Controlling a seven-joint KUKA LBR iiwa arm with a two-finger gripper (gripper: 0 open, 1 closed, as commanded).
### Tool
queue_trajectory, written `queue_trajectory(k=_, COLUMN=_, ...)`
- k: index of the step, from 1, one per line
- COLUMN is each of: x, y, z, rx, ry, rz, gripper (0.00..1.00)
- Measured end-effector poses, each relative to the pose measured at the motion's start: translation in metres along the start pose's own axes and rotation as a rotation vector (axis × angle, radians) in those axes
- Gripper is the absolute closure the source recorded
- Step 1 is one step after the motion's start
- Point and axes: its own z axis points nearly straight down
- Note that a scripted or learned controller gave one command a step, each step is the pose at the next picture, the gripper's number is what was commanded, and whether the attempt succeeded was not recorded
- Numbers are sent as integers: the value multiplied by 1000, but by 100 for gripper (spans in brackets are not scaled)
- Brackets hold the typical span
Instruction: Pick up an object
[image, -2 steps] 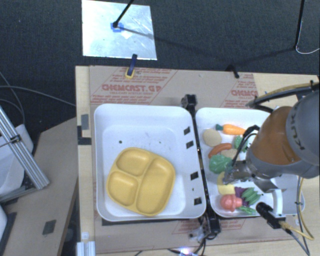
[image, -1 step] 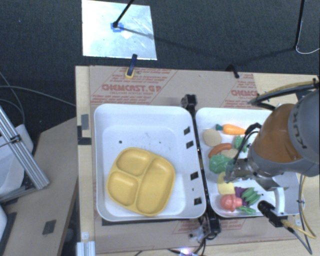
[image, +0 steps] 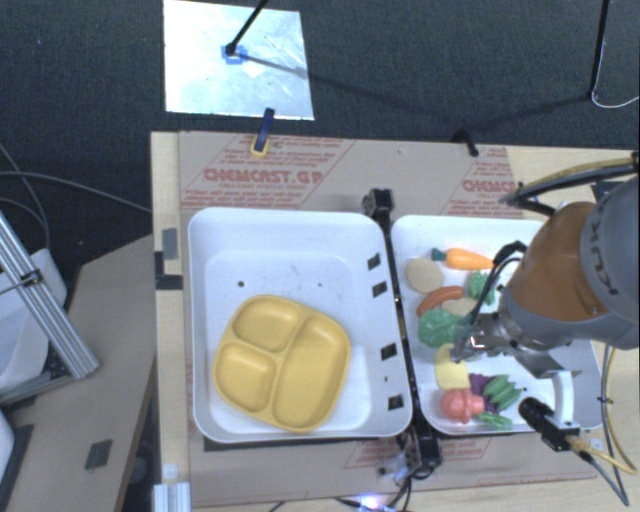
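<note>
The gripper (image: 472, 340) is positioned low over the toy food (image: 452, 300) heaped in the right bin (image: 415, 235), presumably for a pick, while the yellow divided plate (image: 283, 362) is left alone in the left bin (image: 290, 235). Whether the gripper is spread or pressed together cannot be told, since the wrist hides it along with part of the heap.
</note>
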Motion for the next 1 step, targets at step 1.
queue_trajectory(k=1, x=58, y=11, z=-72, rx=1, ry=-1, rz=-7, gripper=100)
